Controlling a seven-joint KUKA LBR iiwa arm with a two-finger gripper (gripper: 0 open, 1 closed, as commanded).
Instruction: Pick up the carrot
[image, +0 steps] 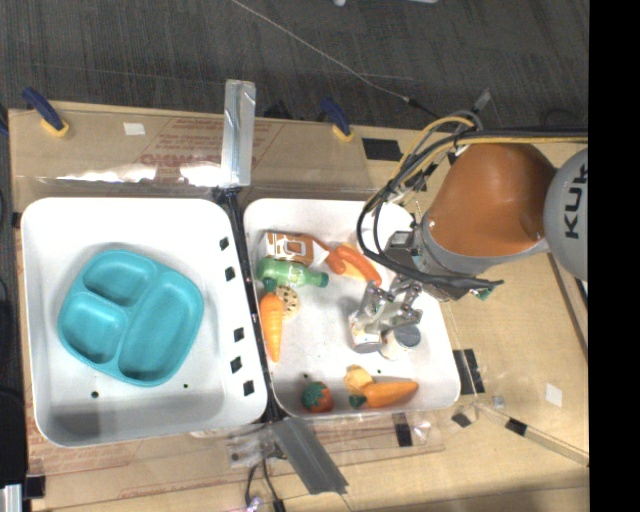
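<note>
The gripper (383, 322) is hanging low over the right bin (430, 372), holding nothing I can see (whether it's parted, can't tell), while the carrot (271, 322) is lying untouched near the left wall.

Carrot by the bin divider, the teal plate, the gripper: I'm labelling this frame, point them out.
carrot (271, 325), camera view, mid-body.
teal plate (130, 316), camera view, centre ridge.
gripper (383, 330), camera view, between fingertips.

The orange carrot (271, 323) lies lengthwise near the right bin's left wall.
</note>
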